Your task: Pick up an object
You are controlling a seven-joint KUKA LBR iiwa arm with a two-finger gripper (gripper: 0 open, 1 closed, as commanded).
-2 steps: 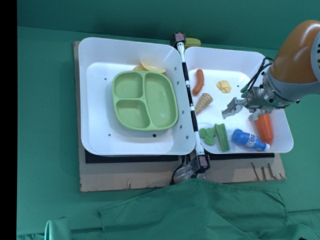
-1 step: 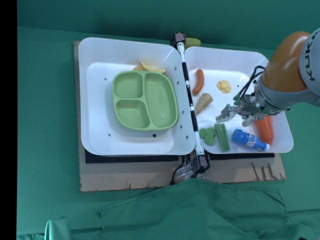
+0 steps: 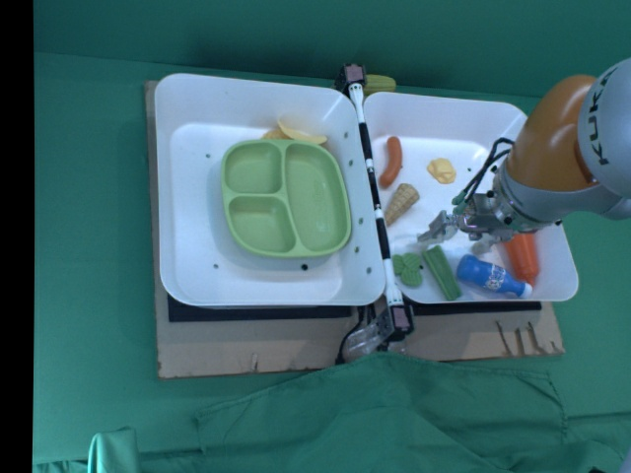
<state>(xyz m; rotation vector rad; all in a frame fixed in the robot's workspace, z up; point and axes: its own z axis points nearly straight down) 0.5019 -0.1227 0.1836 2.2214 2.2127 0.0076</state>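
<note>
Grey arm (image 3: 577,161) reaching from right, fingers (image 3: 435,230) spread apart.

Looked like robotics lab: green cloth backdrop (image 3: 197,28), cardboard-mounted white bins (image 3: 187,166), plastic toy food (image 3: 392,161), industrial arm (image 3: 562,156).

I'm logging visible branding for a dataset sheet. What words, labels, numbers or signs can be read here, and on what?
"KU": large dark letters on the grey arm beside its orange band, cut off by the picture's edge.
Blue bottle in the right bin: it carries a pale label, too small and blurred to read.
Nothing else bears readable text.
</note>
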